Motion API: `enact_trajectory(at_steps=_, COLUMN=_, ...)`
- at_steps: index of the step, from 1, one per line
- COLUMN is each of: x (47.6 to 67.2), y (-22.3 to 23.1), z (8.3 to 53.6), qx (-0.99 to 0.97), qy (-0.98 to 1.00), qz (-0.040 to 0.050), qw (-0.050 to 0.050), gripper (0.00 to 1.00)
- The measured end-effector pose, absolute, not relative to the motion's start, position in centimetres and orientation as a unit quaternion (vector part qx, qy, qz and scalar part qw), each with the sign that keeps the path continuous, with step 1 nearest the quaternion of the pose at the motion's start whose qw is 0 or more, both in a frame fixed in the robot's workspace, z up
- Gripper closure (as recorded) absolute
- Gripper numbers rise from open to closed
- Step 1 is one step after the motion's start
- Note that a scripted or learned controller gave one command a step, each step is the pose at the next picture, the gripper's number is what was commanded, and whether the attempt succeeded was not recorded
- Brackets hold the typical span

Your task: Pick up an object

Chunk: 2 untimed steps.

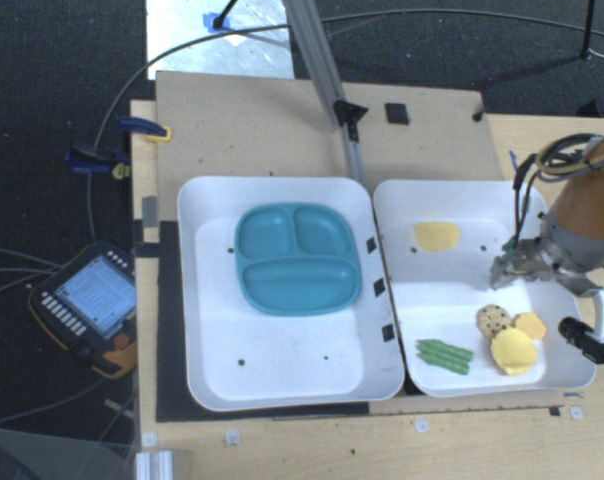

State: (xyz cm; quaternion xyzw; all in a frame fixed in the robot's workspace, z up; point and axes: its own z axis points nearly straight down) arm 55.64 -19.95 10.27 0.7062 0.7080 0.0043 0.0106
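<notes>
The right bin (452, 388) holds a yellow flat piece (437, 235) near its back. A brown speckled cookie (493, 319), a small orange-yellow piece (530, 325) and a yellow lump (513, 350) lie together at its front right. A bundle of green beans (444, 356) lies at the front. My gripper (506, 270) hangs low over the right side of this bin, just behind the cookie and to the right of the yellow flat piece. I see nothing between its tips.
A teal divided plate (298, 258) sits in the left bin (212, 358). A grey pole (317, 58) slants across the cardboard behind the bins. A teach pendant (87, 303) and cables lie on the floor at left.
</notes>
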Motion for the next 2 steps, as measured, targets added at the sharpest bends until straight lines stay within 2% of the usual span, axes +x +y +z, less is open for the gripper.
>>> enact_trajectory(at_steps=1, x=56.5, y=-19.5, z=16.4, qx=0.705, qy=0.709, qz=0.0017, qw=0.003, gripper=1.00)
enact_trajectory(at_steps=2, x=56.2, y=-19.9, z=22.7, qx=0.705, qy=0.709, qz=0.0018, qw=0.004, gripper=1.00)
